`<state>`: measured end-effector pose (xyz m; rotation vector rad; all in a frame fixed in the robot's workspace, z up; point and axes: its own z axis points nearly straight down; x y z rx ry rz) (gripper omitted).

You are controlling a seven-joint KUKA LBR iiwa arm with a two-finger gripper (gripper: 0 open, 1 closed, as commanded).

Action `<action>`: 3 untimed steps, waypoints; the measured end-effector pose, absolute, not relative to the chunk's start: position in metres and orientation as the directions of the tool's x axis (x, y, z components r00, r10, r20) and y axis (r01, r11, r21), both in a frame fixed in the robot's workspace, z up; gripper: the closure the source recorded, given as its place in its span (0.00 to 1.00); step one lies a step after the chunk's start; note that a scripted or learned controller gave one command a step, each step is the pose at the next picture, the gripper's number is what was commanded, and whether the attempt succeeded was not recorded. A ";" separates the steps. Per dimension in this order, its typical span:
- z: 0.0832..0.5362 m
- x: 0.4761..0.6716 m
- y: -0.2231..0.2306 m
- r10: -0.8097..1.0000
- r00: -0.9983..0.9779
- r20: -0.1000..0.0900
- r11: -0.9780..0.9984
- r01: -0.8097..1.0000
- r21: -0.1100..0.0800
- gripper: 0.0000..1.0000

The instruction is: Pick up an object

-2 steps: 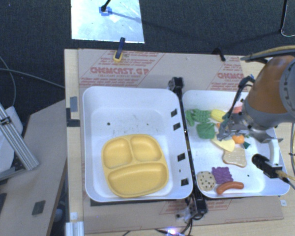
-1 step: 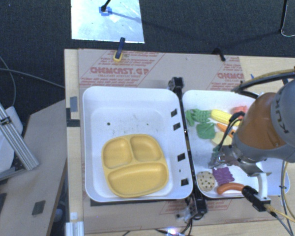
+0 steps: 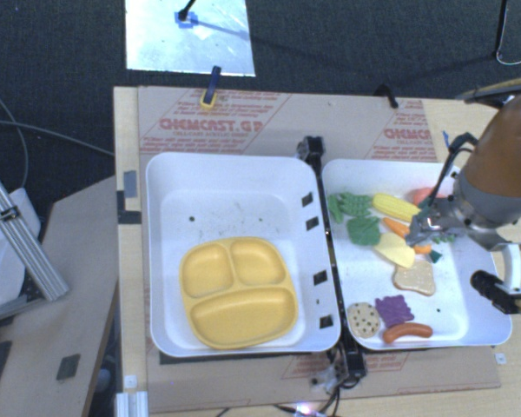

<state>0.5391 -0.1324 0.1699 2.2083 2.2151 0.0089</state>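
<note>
The right bin holds toy food: green lettuce, a green broccoli piece, a yellow corn cob, an orange carrot, a yellow wedge, a toast slice, a cookie, purple grapes and a sausage. My gripper hangs low over the bin's upper middle, just right of the carrot and above the toast. A red-pink piece peeks out behind the arm.
The left bin carries a yellow three-compartment plate. A black divider clamp sits between the bins. The orange-banded arm covers the right bin's far right corner. Cardboard lies under both bins.
</note>
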 end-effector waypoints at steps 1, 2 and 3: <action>0.082 0.485 -0.122 1.000 0.001 0.001 -0.001 1.000 -0.002 1.00; 0.174 0.529 -0.160 1.000 -0.003 -0.006 0.003 1.000 0.013 1.00; 0.081 0.501 -0.145 1.000 0.000 0.001 0.000 1.000 -0.001 1.00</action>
